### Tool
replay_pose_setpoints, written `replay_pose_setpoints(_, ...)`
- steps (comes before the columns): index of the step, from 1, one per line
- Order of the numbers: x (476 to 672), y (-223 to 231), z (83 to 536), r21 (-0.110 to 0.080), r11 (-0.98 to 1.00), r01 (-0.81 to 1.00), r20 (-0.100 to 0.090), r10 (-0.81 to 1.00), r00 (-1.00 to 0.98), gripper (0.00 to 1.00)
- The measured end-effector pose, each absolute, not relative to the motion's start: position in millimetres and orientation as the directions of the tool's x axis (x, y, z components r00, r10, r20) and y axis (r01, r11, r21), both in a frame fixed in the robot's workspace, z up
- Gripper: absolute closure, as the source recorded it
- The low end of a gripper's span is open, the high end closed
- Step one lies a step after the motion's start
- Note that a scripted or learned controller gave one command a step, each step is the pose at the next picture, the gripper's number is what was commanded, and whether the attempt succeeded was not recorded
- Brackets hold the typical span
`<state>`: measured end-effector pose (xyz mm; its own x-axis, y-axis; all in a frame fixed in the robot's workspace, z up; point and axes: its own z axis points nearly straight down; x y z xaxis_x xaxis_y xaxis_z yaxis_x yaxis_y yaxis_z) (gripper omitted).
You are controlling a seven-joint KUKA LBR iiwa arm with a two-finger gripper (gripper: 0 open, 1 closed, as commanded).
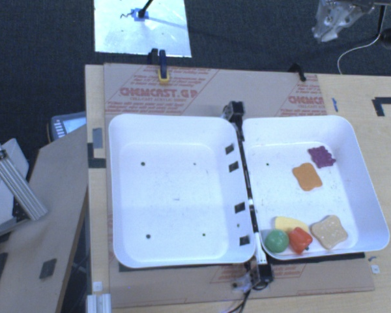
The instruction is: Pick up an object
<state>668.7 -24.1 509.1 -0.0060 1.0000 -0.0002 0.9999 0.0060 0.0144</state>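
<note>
The right bin (358,175) holds several small toy foods. A purple grape cluster (320,156) and an orange piece (307,176) lie near its far right. Along its front edge sit a yellow wedge (289,223), a green ball (276,240), a red pepper (300,240) and a toast slice (329,231), close together. My gripper (331,18) hangs at the top right of the camera view, beyond the bench's back edge and well away from both bins, with nothing visibly in it.
The left bin (117,175) stands beside the right one, joined by a black-clipped seam (241,188). A shiny metal plate (141,18) lies past the bench's back edge, with a yellow clamp (161,67) near it. An aluminium rail (13,181) slants at the left.
</note>
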Motion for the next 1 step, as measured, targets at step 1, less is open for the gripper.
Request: replay_pose_setpoints(1,667.7,-45.0,391.9,-0.009,0.000,1.000,0.000,1.000,0.000,1.00)
